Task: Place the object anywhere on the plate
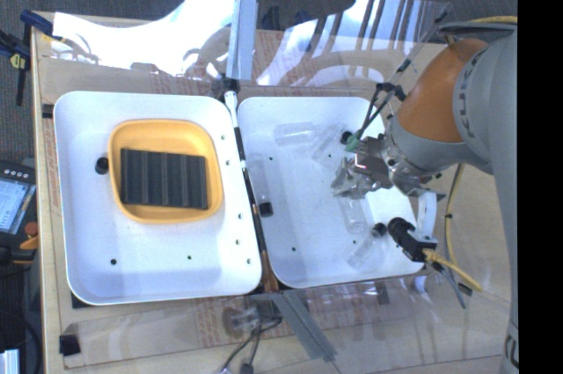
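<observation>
- The claw [356, 174] hangs low over the white bin [299, 249] on the arm's side. We cannot tell from this slant whether it is released or clenched, and we see nothing that is plainly caught in it.
- The yellow plate [164, 138] lies well away from the claw, across the divider in the other bin [132, 267].
- A dark ridged block [165, 179] already rests on the plate's middle. We judge this may be the task's object, though we cannot be sure.
- Near the claw, on the plate's side of it, a faint clear item [295, 135] lies on the bin floor. It is too glassy for us to name.
- If a carry is in hand, we would lift clear of the bin walls and cross the divider high. We would then come down over the plate's flat middle and let go low, so that nothing slides off the rim.
- We can read no brand, label or writing. The small screen [10, 205] at the bench's far edge from the claw is too small to make out.
</observation>
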